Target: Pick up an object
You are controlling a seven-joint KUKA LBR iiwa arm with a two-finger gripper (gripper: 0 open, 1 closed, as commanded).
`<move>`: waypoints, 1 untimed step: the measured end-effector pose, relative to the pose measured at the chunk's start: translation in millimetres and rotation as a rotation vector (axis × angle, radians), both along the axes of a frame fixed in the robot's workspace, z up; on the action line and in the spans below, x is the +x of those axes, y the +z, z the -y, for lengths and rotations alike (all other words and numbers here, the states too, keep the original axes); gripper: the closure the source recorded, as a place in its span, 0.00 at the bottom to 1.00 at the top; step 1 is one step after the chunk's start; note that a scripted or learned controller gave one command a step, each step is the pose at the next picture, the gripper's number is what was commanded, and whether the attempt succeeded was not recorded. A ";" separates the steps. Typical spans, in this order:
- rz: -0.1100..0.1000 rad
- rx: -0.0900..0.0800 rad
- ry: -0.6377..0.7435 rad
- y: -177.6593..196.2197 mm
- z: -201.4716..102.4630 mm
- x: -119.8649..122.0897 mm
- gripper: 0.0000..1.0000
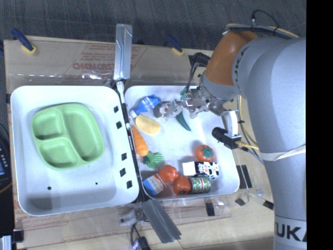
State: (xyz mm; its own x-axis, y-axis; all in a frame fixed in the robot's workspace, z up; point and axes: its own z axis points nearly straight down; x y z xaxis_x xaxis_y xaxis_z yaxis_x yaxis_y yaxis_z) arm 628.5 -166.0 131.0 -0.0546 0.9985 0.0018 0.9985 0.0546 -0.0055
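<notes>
My gripper (176, 109) hangs low over the back of the right bin (229, 155), reaching in from the right. A dark green pepper-like piece (183, 120) lies right under it, touching or nearly touching it; whether it is gripped is unclear. Just to the left sit a blue packet (147, 103) and a yellow lemon-like piece (148, 124). Further forward lie a carrot (139, 142), a leafy green piece (153, 159), a tomato (205, 152), a black-and-white carton (200, 169), a can (201, 184) and two red pieces (168, 173).
The left bin (31, 191) holds a green divided plate (67, 134). A metal divider bar (123, 51) stands between the bins at the back. The grey arm (270, 87) covers the right side of the bench.
</notes>
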 end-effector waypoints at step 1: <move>0.002 -0.001 -0.029 -41.8 43.8 14.5 0.00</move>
State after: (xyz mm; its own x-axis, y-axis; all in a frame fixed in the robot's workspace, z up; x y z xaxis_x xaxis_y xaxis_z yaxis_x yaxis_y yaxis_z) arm 643.0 -209.7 89.2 -0.0261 0.9997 0.0009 0.9997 0.0261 -0.0037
